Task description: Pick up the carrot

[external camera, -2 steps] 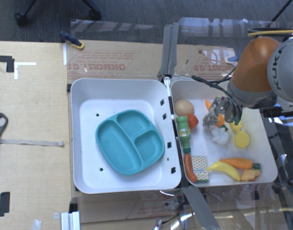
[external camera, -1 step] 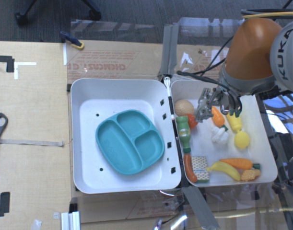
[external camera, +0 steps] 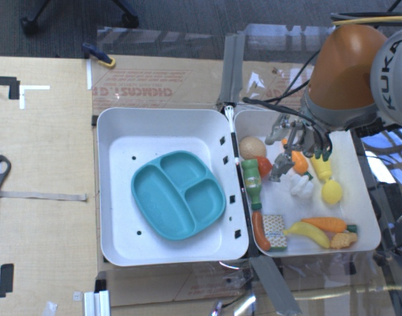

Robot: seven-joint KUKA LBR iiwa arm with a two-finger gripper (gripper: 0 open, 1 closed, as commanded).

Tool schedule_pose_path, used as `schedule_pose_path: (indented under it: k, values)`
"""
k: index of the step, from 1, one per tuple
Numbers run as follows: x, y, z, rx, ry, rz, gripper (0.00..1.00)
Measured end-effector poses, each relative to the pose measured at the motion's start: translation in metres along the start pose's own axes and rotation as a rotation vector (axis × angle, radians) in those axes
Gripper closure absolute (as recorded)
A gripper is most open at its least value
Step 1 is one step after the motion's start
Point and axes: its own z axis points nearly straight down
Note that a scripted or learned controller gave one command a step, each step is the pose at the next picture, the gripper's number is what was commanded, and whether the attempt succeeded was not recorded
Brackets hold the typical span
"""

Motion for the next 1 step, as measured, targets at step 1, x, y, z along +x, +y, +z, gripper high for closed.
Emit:
schedule_pose_path:
  k: [1]
  values:
    - [-0.0152,-0.0613,0.0755,0.000,0.003,-0.029,0.00]
